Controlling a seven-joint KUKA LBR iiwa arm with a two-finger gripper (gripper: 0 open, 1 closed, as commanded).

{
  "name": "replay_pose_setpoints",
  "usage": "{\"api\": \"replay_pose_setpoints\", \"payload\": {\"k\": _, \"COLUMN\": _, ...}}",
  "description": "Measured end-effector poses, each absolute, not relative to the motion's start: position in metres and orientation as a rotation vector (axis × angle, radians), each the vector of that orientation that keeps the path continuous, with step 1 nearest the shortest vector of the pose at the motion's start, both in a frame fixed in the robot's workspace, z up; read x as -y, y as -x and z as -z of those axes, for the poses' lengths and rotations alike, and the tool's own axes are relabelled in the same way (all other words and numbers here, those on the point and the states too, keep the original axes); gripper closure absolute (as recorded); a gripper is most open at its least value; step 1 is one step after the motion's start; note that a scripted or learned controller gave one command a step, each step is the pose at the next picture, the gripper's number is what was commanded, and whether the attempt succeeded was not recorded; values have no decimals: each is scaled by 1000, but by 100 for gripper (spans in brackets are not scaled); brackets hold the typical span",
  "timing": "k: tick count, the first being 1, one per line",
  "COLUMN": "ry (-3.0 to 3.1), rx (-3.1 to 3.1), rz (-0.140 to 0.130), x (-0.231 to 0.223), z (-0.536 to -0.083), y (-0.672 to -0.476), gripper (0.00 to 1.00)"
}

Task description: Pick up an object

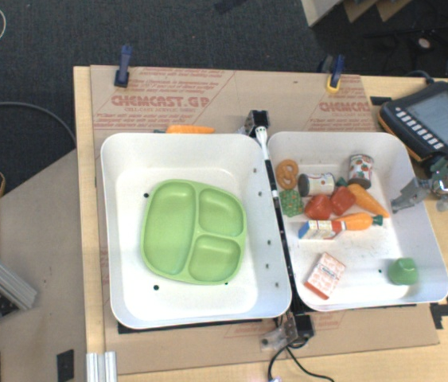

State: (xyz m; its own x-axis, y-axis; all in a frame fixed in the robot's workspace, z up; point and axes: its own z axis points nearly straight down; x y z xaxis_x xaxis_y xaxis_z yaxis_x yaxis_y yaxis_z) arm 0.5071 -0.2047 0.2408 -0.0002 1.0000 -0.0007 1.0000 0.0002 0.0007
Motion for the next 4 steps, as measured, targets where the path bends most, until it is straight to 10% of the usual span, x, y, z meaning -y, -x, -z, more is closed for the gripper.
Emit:
{"api": "replay_pose_setpoints", "payload": {"k": 1, "ry": -2209, "rx": -2222, "rz": -11, "x": 150, "z": -332, "y": -480, "gripper": 0}}
{"api": "replay_pose_setpoints", "payload": {"k": 3, "ry": -2230, "rx": -2232, "rz": 7, "x": 173, "z": -87, "y": -476, "gripper": 0}}
{"api": "replay_pose_setpoints", "payload": {"k": 4, "ry": -2222, "rx": -2218, "rz": -1, "x": 175, "z": -104, "y": -479, "gripper": 100}}
